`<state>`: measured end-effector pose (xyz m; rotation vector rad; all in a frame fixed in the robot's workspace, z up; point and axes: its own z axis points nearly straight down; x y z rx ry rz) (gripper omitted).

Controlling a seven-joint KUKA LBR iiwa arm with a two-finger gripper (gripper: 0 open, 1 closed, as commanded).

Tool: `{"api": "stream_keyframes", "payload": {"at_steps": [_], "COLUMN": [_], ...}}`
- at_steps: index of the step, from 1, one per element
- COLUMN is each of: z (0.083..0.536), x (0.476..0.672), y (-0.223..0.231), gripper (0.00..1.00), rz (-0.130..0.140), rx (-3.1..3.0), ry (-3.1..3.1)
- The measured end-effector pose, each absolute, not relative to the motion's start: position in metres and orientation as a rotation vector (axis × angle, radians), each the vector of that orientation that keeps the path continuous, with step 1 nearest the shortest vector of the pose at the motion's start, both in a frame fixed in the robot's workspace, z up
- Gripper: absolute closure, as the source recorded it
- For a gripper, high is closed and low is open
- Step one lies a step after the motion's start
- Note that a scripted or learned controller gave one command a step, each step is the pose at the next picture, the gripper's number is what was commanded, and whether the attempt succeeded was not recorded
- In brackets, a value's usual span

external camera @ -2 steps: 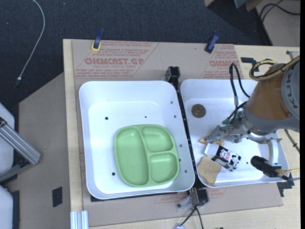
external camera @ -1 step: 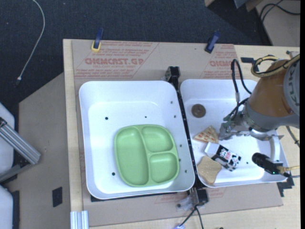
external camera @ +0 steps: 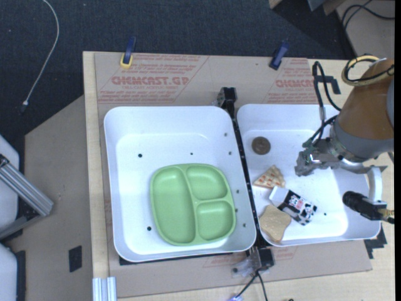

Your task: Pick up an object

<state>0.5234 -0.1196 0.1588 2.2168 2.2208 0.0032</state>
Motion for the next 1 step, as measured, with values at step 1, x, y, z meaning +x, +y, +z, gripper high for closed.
{"api": "stream_keyframes", "payload": {"at_steps": [1], "z": [0.217], "x": [0.5159], "y": [-0.1168], "gripper": [1.0], "rz": [0.004], "rx": [2.217], "ry": [2.22]}}
